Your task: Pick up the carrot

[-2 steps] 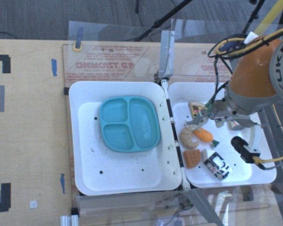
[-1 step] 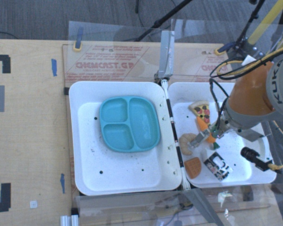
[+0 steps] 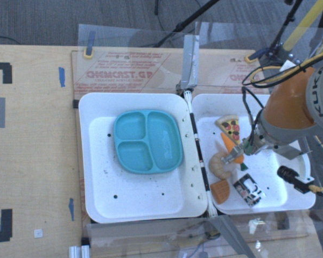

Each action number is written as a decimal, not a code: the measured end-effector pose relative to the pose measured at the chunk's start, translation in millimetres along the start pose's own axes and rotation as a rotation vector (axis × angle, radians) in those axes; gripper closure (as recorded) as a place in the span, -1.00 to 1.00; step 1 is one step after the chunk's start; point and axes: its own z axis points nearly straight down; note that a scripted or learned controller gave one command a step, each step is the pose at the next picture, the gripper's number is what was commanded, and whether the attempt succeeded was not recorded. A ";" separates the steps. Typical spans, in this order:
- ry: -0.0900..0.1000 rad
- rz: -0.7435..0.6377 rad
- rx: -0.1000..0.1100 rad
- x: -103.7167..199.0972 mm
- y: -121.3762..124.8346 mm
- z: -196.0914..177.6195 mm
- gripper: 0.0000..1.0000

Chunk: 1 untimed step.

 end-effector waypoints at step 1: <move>0.003 0.193 0.005 75.9 47.7 -83.2 1.00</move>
